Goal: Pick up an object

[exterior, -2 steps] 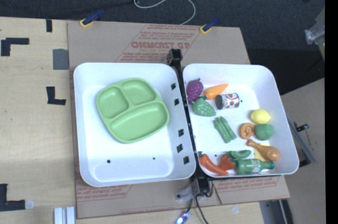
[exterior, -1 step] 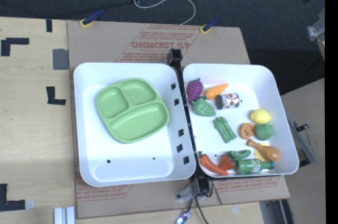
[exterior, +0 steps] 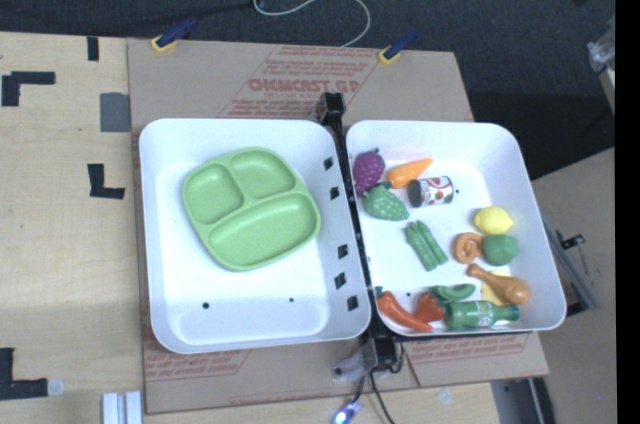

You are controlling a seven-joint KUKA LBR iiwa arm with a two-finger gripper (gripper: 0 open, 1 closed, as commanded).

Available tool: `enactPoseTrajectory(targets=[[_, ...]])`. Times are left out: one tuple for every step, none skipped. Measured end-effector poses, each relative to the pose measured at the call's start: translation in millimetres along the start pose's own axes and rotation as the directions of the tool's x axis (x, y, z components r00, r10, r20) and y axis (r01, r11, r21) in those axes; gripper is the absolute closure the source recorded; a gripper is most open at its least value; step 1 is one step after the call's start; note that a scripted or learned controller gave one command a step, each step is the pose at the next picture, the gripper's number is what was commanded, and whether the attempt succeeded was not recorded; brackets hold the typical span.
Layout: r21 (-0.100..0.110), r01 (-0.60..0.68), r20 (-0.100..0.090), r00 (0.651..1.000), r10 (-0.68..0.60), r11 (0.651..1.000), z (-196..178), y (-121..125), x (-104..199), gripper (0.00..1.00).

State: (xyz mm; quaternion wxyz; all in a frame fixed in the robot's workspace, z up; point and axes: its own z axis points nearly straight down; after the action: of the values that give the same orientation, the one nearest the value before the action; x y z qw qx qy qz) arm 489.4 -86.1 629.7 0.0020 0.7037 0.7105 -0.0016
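Observation:
The right bin (exterior: 497,144) holds several toy foods. Purple grapes (exterior: 368,169), an orange carrot (exterior: 410,173) and a small can (exterior: 433,191) lie near its far left. A leafy green piece (exterior: 385,203) and a green bean bundle (exterior: 426,245) sit toward the middle. At the right are a yellow lemon (exterior: 493,220), a green lime (exterior: 501,249) and an orange ring (exterior: 467,247). A drumstick (exterior: 498,284), a green bottle (exterior: 480,314) and red peppers (exterior: 402,310) line the near edge.
The left bin (exterior: 170,312) holds a green divided plate (exterior: 252,207). Both bins rest on a cardboard sheet (exterior: 290,77) on the wooden bench. A white cable (exterior: 300,7) trails over the dark floor behind.

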Motion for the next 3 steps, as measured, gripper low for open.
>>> enactPoseTrajectory(targets=[[0.000,0.001,0.000,1.000,-0.001,1.000,-9.8,0.6,0.4,1.00],[0.000,0.002,0.000,1.000,-0.002,1.000,-19.8,1.2,0.9,1.00],[0.000,0.003,0.000,1.000,-0.003,1.000,-29.7,1.8,1.4,1.00]])
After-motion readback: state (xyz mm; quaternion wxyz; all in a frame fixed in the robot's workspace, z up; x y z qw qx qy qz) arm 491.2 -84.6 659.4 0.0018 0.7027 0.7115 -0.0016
